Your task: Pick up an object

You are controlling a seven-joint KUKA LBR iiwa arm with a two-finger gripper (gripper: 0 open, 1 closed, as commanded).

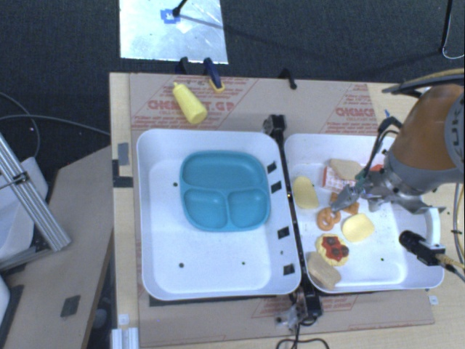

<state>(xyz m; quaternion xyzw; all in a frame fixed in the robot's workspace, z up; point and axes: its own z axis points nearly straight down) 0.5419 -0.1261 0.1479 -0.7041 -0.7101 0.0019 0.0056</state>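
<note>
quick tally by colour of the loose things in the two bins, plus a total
Blue: 1, the divided tray in the left bin
Yellow: 2, the block and the rounded piece
Orange: 1, the pretzel
Red-topped: 1, the little pizza
Tan: 2, the piece at the back and the piece at the front
Total: 7

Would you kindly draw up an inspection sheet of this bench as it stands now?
Surface: two white bins side by side on cardboard.
Job's things: toy foods in the right bin, among them a pretzel, a mini pizza, a yellow piece.
Clutter: blue divided plate in the left bin; yellow bottle behind.
Gripper: gripper low over the foods; grasp unclear.
Cables: black cable at left.
Surroundings: dark carpet, foil sheet.
</note>
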